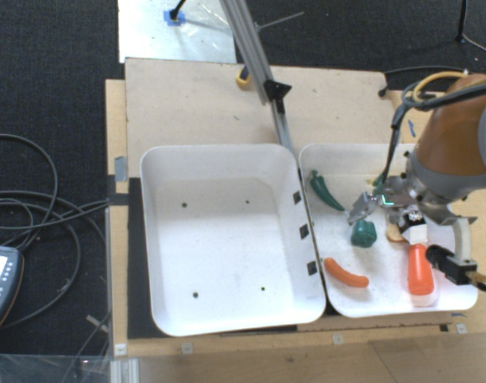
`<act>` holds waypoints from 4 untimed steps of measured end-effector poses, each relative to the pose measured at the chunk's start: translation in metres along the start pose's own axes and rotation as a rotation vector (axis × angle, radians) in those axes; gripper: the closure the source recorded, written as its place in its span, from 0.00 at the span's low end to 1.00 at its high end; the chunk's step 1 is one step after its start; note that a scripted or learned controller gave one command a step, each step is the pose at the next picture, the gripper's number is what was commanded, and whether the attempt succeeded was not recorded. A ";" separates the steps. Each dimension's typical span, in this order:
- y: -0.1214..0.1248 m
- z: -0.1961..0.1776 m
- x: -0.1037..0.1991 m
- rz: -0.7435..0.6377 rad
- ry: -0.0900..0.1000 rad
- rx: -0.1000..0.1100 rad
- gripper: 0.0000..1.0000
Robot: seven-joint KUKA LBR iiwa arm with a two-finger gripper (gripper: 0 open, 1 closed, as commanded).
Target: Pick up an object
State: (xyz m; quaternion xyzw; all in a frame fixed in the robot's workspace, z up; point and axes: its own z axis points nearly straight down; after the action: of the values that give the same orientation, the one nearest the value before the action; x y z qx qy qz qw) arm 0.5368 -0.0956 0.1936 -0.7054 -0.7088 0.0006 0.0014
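Note:
The right bin (338, 159) holds several small things. A dark green curved piece (325, 191) lies near its left wall. A teal, rounded object (363, 234) sits in the middle, with an orange sausage-shaped piece (346, 274) in front of it. An orange-red bottle-like object (419, 270) stands near the front right. A tan and white item (399, 231) is partly hidden under the arm. My gripper (364, 208) hangs just above the teal object's upper edge, reaching in from the right. I see nothing clearly held in it.
The left bin (159, 214) sits beside the right one, sharing a wall marked with black tags (304, 231). A slanted metal pole (254, 50) crosses above the bench's back. Cables (35, 206) lie on the floor at the left.

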 end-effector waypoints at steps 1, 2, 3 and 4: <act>0.001 -0.002 0.000 0.003 0.000 -0.004 0.00; -0.002 0.061 -0.002 0.004 0.000 0.003 0.00; -0.002 0.105 -0.002 0.004 0.000 0.001 0.00; 0.000 0.092 -0.003 0.004 -0.001 -0.005 1.00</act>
State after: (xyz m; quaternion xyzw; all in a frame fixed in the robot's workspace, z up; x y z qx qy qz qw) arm 0.5362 -0.0983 0.1012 -0.7068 -0.7074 -0.0009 -0.0006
